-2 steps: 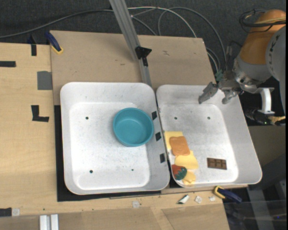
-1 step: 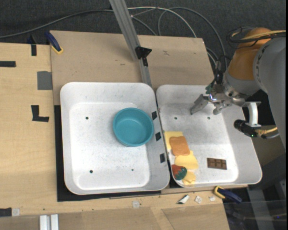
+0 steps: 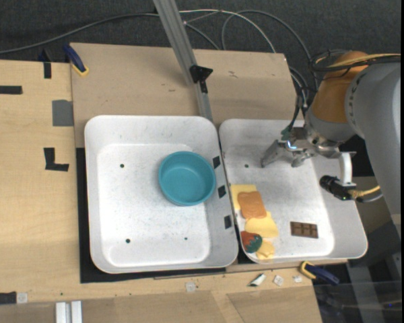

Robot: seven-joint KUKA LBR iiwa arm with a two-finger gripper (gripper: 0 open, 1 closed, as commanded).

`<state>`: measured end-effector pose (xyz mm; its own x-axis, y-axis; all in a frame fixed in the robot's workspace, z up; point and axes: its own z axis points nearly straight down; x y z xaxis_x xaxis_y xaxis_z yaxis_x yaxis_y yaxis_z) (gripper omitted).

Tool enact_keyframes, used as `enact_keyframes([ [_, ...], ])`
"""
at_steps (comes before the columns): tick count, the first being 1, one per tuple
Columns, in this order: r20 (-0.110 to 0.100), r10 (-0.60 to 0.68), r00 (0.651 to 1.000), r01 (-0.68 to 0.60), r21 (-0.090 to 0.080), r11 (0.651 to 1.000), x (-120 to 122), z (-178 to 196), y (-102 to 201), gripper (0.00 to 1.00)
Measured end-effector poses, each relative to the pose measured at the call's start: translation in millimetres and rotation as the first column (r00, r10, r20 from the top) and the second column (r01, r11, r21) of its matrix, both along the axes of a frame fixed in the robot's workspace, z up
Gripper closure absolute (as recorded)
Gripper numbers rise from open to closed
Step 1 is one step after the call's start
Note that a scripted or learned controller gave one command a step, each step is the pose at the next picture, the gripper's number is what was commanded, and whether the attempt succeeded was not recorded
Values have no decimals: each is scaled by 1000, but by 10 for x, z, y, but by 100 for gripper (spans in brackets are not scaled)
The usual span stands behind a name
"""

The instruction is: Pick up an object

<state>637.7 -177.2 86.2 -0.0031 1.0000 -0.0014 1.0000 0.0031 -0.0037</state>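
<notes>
Presently: gripper (image 3: 277, 155) over right bin (image 3: 337, 247), fingers spread apart, nothing between them. Chocolate bar (image 3: 304, 230) near front right; yellow-orange pile (image 3: 254, 215) front left. Blue bowl (image 3: 186, 177) in left bin (image 3: 108, 180). No legible writing.

I am seeing the arm (image 3: 374, 106) getting cut off at the right edge. The small bits (image 3: 268, 279) below the right bin (image 3: 337, 247) are looking too tiny to name.
</notes>
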Motion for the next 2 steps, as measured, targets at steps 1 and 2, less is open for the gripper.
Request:
enact_keyframes([
  [1, 2, 1, 1000, -1, 0, 1000, 7, 120, 7, 100],
  [2, 8, -1, 1000, 1, 0, 1000, 18, 615, -81, 100],
])
